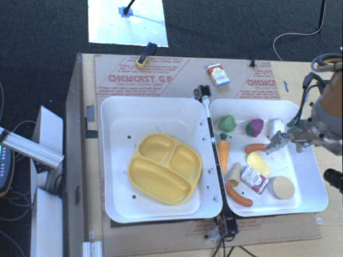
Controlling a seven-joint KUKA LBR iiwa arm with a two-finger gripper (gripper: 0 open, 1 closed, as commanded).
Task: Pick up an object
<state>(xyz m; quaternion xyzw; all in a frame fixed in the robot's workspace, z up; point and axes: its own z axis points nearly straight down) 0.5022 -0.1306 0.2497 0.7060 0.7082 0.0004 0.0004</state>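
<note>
Nearest, within the right bin (313, 194), a tan disc (282, 187), a red sausage (239, 195) and a red-and-white packet (254, 179) lie along its front. Behind them sit a yellow piece (258, 163) and a carrot (223, 154). Above the bin's right half, the hand (276, 142) reaches leftward, tilted down, fingers spread and holding nothing, just beside the yellow piece. Farther back rest a green vegetable (227, 123) and a purple one (254, 127).

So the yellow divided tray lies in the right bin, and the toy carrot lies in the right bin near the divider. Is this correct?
Not quite. The camera view shows the yellow divided tray lying in the left bin, not the right one. The rest holds: the toy carrot lies in the right bin, close to the divider between the two bins.
</note>
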